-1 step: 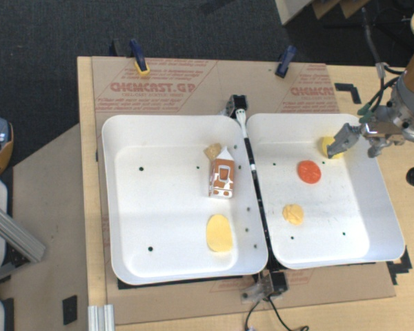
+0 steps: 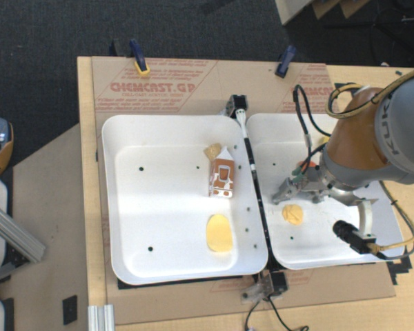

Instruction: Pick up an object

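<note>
My gripper [image 2: 283,193] hangs low over the right bin [image 2: 317,257], near its left wall, with the grey and orange arm [image 2: 362,140] reaching in from the right. A small round orange-yellow object [image 2: 293,214] lies on the bin floor just below and to the right of the gripper tip, apart from it. In the left bin [image 2: 124,205] lie a yellow oval object [image 2: 219,232], an orange and white carton [image 2: 222,178] and a small tan lump [image 2: 213,150] just above the carton.
The two bins meet along a ridge [image 2: 254,185] right beside the gripper. Both stand on a cardboard sheet [image 2: 159,81] held by blue clamps [image 2: 138,57] at the back. A dark cable [image 2: 303,116] loops above the right bin.
</note>
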Tool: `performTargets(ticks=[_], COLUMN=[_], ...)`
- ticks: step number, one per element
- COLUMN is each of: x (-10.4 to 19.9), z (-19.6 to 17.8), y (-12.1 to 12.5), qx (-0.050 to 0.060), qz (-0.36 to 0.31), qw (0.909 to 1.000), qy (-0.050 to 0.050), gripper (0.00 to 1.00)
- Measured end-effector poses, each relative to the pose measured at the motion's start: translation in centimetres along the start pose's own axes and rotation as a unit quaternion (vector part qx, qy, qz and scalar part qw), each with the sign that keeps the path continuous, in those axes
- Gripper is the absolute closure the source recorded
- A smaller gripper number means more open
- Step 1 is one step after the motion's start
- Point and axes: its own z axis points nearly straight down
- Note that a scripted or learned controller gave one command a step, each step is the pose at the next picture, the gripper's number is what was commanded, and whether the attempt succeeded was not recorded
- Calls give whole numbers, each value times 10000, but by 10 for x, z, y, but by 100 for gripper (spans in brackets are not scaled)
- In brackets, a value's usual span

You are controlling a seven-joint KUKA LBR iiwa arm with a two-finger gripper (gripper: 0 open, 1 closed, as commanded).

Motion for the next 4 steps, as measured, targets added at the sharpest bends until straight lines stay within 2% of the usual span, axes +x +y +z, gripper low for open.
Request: performTargets(ticks=[1,2,3,4], x=[-60,-119,-121,-100], z=[-5,-6,-88,-3], y=[2,71,119,130], qx=[-26,17,-79,-6], qz=[16,-5,-23,-15], qw=[10000,10000,10000,10000], qy=[-30,44,-34,-5], gripper=[0,0,0,0])
